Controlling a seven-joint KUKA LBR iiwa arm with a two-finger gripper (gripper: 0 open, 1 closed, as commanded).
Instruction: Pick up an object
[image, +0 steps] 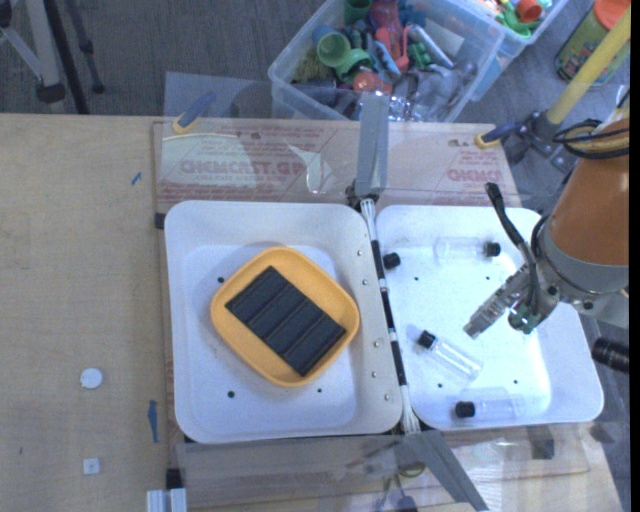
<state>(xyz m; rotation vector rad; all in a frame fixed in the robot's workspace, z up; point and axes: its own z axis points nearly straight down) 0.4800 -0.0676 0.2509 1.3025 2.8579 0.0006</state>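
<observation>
tool (487, 318) hangs over the right bin (570, 395), right of frame centre; whether it is parted or gripping anything cannot be told. nearest clear tube (447, 352) lies just lower left of it, long axis running upper left to lower right.

Clear vial (447, 351) — flat, right bin (570, 395)

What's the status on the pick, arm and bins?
Gripper low over right bin, nothing seen held. Three clear vials there, nearest just below-left of it. Yellow tray in left bin. Path unobstructed.
</observation>
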